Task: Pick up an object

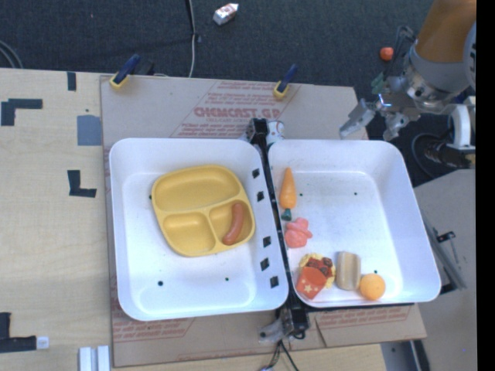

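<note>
Right bin centre open; carrot, orange crowd divider, near edge.

Two white bins sit side by side. The left bin holds one yellow divided tray with one sausage. The right bin holds one carrot, one pink piece, one red-and-dark piece, one tan cylinder, and one orange.

Single fixed camera above bench, looking down at a slant on both bins, arm entering from right.
</note>
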Motion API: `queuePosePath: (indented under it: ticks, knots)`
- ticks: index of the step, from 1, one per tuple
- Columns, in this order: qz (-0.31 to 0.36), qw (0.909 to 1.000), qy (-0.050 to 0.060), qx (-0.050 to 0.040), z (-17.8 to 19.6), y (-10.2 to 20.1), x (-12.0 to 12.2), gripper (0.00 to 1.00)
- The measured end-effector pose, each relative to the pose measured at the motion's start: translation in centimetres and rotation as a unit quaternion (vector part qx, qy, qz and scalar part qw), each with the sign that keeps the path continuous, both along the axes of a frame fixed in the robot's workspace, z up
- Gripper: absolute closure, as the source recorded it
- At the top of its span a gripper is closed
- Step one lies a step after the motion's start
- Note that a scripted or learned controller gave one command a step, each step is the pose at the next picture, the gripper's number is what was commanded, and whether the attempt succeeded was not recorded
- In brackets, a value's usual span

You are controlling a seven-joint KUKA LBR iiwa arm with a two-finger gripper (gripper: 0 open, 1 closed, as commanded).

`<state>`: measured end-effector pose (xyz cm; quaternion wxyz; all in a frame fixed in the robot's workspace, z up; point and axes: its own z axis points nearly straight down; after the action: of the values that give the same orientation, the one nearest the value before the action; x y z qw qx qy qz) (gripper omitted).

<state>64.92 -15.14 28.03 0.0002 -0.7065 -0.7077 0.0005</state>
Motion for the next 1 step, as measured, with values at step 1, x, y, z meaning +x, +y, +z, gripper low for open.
queuePosePath:
  ticks: [1]
  knots:
    - [0.000, 1.0000, 0.009, 0.0028, -13.62, 4.53, -6.52, 0.00]
